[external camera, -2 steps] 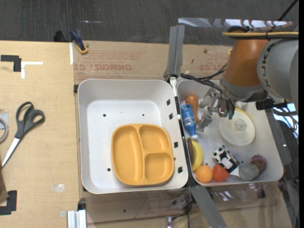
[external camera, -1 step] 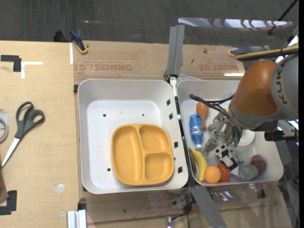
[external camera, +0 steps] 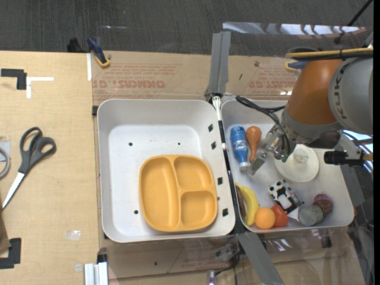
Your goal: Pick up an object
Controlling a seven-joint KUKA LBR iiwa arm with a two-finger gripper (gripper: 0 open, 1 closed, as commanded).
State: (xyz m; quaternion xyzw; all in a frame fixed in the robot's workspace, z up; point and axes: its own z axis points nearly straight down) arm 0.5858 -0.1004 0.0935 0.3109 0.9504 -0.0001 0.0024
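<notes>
Nearest the camera, along the front wall of the right bin (external camera: 341, 218), sits a row of small things: a banana (external camera: 248, 202) at about seven o'clock in that bin, an orange (external camera: 265, 218) touching its lower end, a red piece (external camera: 279, 215) just beside the orange, then a grey lump (external camera: 309, 215) and a dark red ball (external camera: 323, 203) toward five o'clock. A black-and-white toy (external camera: 283, 195) lies just behind the orange (what kind of toy is too small to tell).

In the left bin (external camera: 113, 177), an orange divided plate (external camera: 178, 192) rests flat at about five o'clock, three compartments facing up.

Farther back in the right bin, a white disc-shaped thing (external camera: 300, 163) sits near the centre. At ten o'clock a blue bottle (external camera: 239, 144) lies on its side, with a tan wooden-looking peg (external camera: 254, 139) beside it. The gripper (external camera: 265, 157) hangs between the peg and the white disc, its fingers parted and nothing between them; the lower finger tip is close to the bottle.

Left of the bins, at nine o'clock on the bench (external camera: 47, 218), lie scissors (external camera: 27, 159).
</notes>
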